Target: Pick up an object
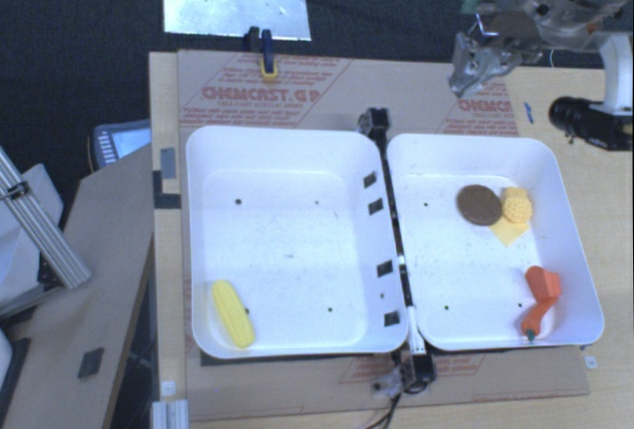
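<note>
Orange carrot (539, 297) at right bin's (570, 209) 5 o'clock corner; brown disc (479, 204) and cracker (515, 205), probably touching, at 2. Hand (477, 68) above the bin's 12 o'clock rim, grip state unreadable.

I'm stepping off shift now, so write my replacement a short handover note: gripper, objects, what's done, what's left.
Gripper: hangs above the bench behind the right bin, holding nothing; whether it is open or shut is unclear.
Right bin: brown disc, yellow cracker on a yellow slice, carrot in the near right corner.
Left bin: corn cob in the near left corner.
Done: nothing picked.
Left: descend, grasp one object, lift.
</note>
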Available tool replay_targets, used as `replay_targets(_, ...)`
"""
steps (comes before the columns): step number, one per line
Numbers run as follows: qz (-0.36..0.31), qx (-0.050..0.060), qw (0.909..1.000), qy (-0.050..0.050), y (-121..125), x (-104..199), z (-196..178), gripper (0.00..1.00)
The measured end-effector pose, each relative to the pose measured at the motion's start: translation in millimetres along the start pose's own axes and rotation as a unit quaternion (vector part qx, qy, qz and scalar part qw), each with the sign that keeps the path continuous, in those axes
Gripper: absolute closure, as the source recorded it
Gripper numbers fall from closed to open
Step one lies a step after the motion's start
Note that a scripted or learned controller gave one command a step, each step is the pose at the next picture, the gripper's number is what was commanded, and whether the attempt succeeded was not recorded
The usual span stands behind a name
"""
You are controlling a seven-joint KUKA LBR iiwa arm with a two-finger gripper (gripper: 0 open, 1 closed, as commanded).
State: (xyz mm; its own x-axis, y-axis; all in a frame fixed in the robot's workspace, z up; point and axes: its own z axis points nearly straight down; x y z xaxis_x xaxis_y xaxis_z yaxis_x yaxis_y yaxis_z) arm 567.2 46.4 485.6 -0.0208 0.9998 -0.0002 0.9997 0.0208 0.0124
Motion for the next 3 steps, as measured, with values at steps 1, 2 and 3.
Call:
replay_targets(1,0.004,0.003,1.0000,0.002,-4,95,-52,1.00)
replay_targets(2,0.012,0.005,0.9999,0.000,-5,37,-49,1.00)
replay_targets(3,0.005,0.004,1.0000,0.001,12,126,-49,1.00)
